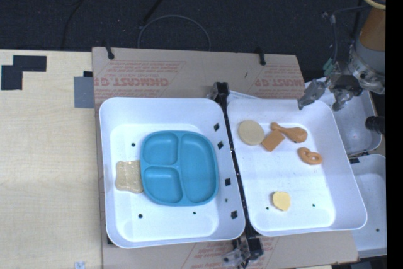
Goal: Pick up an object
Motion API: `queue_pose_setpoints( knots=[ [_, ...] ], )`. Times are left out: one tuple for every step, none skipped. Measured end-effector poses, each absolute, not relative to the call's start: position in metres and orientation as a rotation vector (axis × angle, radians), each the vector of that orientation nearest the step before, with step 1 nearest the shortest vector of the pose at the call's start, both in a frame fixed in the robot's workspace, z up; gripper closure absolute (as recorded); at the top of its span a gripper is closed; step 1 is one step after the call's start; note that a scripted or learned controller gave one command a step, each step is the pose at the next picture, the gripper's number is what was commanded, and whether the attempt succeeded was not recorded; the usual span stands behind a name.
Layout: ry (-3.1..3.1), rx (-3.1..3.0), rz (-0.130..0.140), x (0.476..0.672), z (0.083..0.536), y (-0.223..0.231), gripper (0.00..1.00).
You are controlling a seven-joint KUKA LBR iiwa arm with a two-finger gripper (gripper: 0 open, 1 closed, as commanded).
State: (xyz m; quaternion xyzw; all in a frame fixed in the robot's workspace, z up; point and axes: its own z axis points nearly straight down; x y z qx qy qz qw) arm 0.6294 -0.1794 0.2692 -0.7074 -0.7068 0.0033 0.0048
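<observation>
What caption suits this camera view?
Gripper open above right bin's far corner; toy foods inside, blue plate left.

2 white bins side by side on the surface (44,154). Left bin (119,116) has a blue divided plate (178,167) w/ a pale toast piece (128,176) touching its left edge. Right bin (327,198) has a round cracker (250,132), drumstick (291,132), pretzel (310,156), yellow chip (281,201). Gripper (326,96) hangs over the right bin's far right corner, fingers spread apart, holding nothing.

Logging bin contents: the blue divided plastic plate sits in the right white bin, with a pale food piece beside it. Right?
Not quite. The camera view shows the blue divided plastic plate in the left white bin, not the right; the pale food piece lies beside it.
</observation>
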Motion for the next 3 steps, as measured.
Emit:
queue_pose_setpoints(
  knots=[
    [-2.221,-2.221,0.001,0.631,0.275,-0.18,0.0],
    [-2.218,-2.217,0.006,0.626,0.231,-0.18,0.0],
    [-2.216,-2.217,0.007,0.63,0.168,-0.182,0.0]
  ],
)
